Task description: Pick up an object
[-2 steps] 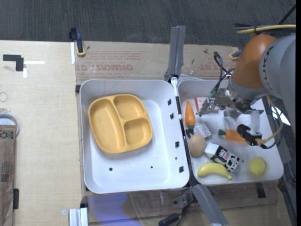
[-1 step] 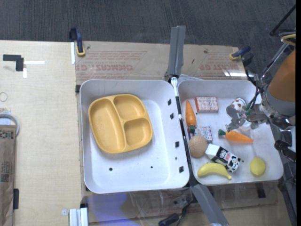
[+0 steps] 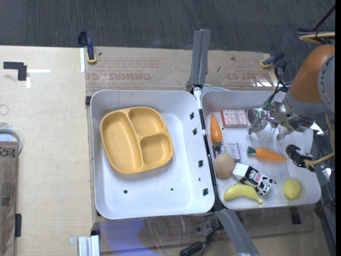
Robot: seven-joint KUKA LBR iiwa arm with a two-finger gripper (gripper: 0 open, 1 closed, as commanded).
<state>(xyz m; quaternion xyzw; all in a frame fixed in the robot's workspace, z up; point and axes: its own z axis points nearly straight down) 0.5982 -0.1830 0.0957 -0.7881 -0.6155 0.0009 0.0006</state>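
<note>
Gripper (image 3: 269, 122) is seen over the far part of the right bin (image 3: 314, 196), arm entering from the right. Metallic fingers (image 3: 258, 122) appear spread, with nothing between them, so the pincer is judged open and empty. Exact height above the bin floor can't be told from this slanted view.

No target is named by the task, so candidates are listed. All lie in the right bin:
- small carrot (image 3: 269, 154), just near of the gripper, closest candidate
- patterned card box (image 3: 234, 118), just left of the gripper, at the far wall
- long carrot (image 3: 215, 128) along the left wall
- tan ball (image 3: 224, 166) and a small printed packet (image 3: 231, 152), touching or nearly so
- black-and-white carton (image 3: 254, 177), banana (image 3: 242, 193), lemon (image 3: 291, 189) at the near side

The left bin (image 3: 101, 159) holds a yellow divided tray (image 3: 136, 139), well apart from the gripper.

Risks from here:
- Straight descent is likely to land on bare floor between box and small carrot; an empty close is expected.
- Small carrot is tapered and round; it could be rolled or squeezed out if the fingers are closed off-centre.
- Box lies flat near the wall, so a finger could be blocked by the wall.
- Ball, packet and carton are clustered; a neighbour could be nudged or two items pinched.
</note>
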